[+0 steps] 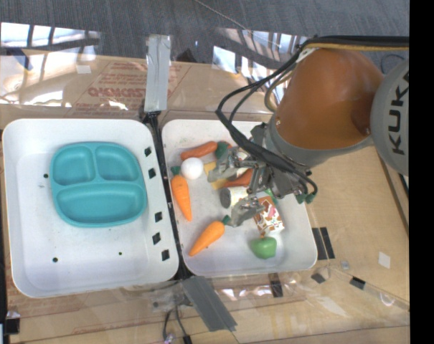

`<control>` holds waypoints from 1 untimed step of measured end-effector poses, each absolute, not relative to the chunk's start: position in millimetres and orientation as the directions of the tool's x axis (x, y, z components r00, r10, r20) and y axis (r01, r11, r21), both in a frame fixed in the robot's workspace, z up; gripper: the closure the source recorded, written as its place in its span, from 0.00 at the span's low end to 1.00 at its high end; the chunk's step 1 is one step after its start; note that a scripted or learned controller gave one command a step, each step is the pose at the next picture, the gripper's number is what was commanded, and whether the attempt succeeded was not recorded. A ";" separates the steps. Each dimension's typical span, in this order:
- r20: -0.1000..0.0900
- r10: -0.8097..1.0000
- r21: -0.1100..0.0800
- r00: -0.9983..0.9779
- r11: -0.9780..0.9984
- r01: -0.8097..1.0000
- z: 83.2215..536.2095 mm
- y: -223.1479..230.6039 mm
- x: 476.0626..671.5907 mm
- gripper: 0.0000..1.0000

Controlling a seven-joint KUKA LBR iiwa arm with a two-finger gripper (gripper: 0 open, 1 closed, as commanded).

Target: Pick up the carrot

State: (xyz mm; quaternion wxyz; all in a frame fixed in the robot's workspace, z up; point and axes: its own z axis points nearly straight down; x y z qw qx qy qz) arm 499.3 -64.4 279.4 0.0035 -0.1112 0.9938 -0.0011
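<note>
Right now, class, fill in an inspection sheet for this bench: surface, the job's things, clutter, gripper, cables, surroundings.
Surface: two white bins side by side; the left bin bears a teal divided plate.
Job's things: three carrots in the right bin: one by the left wall, one lower down, one near the far wall.
Clutter: white ball, green round item, printed packet.
Gripper: gripper low over the right bin's middle; grasp cannot be judged.
Cables: black cables loop from the arm to the wrist.
Surroundings: cardboard under the bins, grey tape strips, dark floor.
</note>
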 end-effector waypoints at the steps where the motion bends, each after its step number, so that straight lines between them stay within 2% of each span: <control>1: 0.007 -0.257 0.003 -0.966 0.967 -0.257 188.2 -68.4 488.4 0.00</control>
